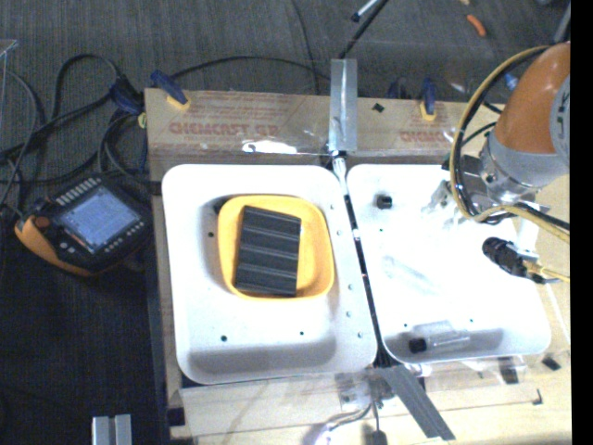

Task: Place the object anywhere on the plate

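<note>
A yellow plate (320, 248) lies in the left white bin (195, 276). A dark grey ribbed rectangular block (269, 249) rests flat on the plate, covering most of its middle. The grey arm with its orange band (536, 100) hangs over the far right part of the right bin (463, 286). Its gripper (451, 198) sits low by the arm's wrist, well to the right of the plate and apart from the block. Cables partly cover the gripper.
A small black piece (384, 200) lies near the back left of the right bin. A clear item with a dark end (435, 337) lies by that bin's front wall. A black part on cables (503, 253) hangs at the right. A pendant (91, 222) sits left of the bench.
</note>
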Action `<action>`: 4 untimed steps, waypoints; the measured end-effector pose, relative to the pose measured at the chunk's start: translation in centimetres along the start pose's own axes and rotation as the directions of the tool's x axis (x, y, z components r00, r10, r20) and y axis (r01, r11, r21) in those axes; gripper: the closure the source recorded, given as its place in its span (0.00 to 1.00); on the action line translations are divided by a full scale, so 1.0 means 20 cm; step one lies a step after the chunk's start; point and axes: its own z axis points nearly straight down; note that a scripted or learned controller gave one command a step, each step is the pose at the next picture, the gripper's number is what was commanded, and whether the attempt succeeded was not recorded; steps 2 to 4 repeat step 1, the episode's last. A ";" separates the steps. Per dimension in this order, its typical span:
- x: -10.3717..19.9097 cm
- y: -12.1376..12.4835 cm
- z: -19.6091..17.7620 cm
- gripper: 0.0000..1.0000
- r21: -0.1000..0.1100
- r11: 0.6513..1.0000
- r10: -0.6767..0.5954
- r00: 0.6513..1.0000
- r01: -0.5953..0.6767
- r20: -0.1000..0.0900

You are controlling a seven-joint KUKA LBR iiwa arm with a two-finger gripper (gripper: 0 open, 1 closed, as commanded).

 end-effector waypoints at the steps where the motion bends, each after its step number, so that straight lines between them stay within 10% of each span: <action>1: 0.00 0.00 0.00 0.00 0.000 1.000 0.000 1.000 0.000 0.000; 4: 0.00 0.00 0.00 0.00 0.000 1.000 0.000 1.000 0.000 0.000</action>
